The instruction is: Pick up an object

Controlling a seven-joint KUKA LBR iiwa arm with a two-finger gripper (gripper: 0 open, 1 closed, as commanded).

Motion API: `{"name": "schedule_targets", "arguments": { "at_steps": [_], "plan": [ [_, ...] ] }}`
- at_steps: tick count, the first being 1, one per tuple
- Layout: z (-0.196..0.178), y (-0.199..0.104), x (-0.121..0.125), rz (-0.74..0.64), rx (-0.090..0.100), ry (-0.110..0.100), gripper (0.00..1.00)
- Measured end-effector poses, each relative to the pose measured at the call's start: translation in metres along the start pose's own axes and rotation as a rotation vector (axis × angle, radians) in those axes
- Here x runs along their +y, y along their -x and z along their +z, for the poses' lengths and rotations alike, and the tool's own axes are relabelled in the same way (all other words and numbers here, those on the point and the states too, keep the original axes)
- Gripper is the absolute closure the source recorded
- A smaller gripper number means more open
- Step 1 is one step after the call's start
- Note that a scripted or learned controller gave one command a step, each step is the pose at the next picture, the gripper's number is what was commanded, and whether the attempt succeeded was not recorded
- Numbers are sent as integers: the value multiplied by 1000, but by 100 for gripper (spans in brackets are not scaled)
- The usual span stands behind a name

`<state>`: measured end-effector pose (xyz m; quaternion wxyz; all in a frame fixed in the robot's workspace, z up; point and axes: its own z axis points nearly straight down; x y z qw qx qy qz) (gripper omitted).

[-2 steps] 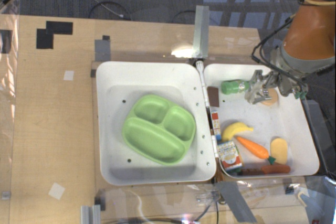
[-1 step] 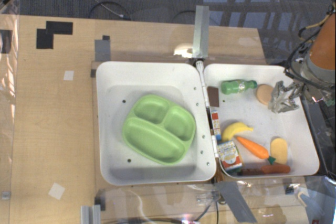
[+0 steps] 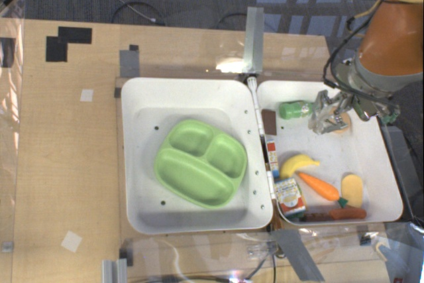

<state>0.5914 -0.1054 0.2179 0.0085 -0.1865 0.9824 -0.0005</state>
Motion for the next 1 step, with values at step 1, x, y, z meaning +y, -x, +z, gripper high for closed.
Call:
{"name": "schedule_targets", "arguments": {
  "at_steps": [1],
  "plan": [
    [-19,29,97,53,4,4,100]
  ]
}}
